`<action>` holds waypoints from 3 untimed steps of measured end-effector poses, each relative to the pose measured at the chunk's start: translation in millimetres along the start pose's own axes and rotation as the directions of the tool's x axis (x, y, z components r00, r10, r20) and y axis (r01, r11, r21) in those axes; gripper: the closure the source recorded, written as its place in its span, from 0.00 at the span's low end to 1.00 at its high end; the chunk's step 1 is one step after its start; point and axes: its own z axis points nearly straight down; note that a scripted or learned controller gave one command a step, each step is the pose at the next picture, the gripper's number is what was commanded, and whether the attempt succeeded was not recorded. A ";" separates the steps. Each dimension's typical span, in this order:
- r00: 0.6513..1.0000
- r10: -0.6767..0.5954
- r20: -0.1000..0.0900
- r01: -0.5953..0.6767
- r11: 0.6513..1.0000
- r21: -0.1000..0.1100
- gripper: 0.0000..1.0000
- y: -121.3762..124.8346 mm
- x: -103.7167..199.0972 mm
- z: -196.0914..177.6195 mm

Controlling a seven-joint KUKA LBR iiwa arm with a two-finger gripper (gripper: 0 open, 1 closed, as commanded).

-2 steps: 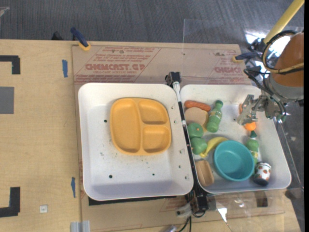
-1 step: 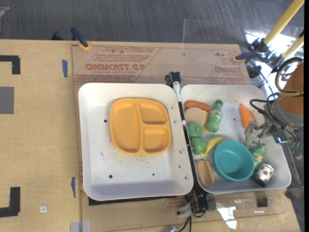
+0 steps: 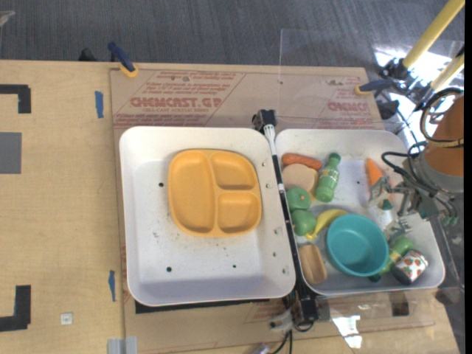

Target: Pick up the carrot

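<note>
Arm entered from the right, wrist bent down over the right bin (image 3: 435, 275); gripper (image 3: 389, 198) lowered just beside the carrot (image 3: 374, 172), which is laid near the bin's far right corner. Finger state cannot be told. Teal bowl (image 3: 357, 245) seated nearby.

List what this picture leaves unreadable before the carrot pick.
- Gripper, camera view: its metal parts blend with clutter over the right bin; finger state unreadable.
- Carrot: its lower end runs under the gripper's hardware.
- Arm: cut off by the right edge.
- Small can: label too small to read.
- Green item: partly hidden behind the teal bowl.
</note>
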 end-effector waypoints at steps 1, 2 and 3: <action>0.975 0.222 0.001 -0.222 0.975 -0.001 0.00 -7.3 -83.6 2.6; 0.975 0.223 0.018 -0.223 0.975 0.001 1.00 -8.5 -88.4 -13.5; 0.999 -0.047 0.000 0.047 0.999 -0.001 1.00 -2.6 -19.0 -0.7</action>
